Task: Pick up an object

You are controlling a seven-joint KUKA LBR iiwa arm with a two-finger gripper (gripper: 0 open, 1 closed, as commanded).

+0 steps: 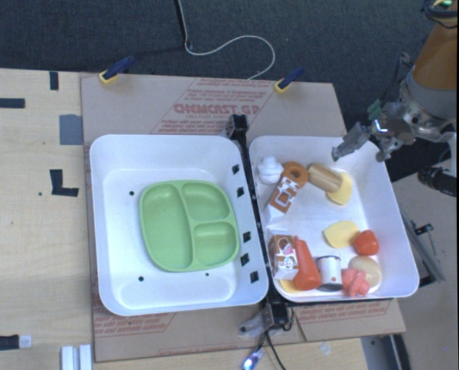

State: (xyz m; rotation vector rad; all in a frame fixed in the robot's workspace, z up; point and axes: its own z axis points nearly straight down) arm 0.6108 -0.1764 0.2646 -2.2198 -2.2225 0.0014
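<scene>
- The gripper (pixel 366 140) hung over the far right edge of the right bin (pixel 391 206), with nothing between its fingers. The two fingers looked spread apart, one toward the bin and one toward the arm.
- The grey arm (pixel 433 60) with its orange band came in from behind the gripper, on the right.
- The right bin was full of toys. The closest to the gripper was a tan roll with a yellow end (pixel 329 182), just below and to the left of it, not touching it.
- A bit further left lay an orange and white box (pixel 286 189), tilted, and a small white thing (pixel 268 168) near the wall between the bins.
- Well below the gripper sat a yellow lump (pixel 340 234) and a red ball (pixel 366 243), side by side.
- Furthest down, in the near corner, lay a pile: a red bottle (pixel 306 270), a small packet with a picture (pixel 284 256), a silver can (pixel 329 269), a pale round thing (pixel 366 267) and a pink piece (pixel 356 284).
- The left bin (pixel 113 168) was far to the left of the gripper. It held one green plate (pixel 189 225) with three parts, and the plate had nothing on it.
- Both bins sat on brown cardboard (pixel 206 106) held by blue and yellow clips (pixel 117 68).
</scene>
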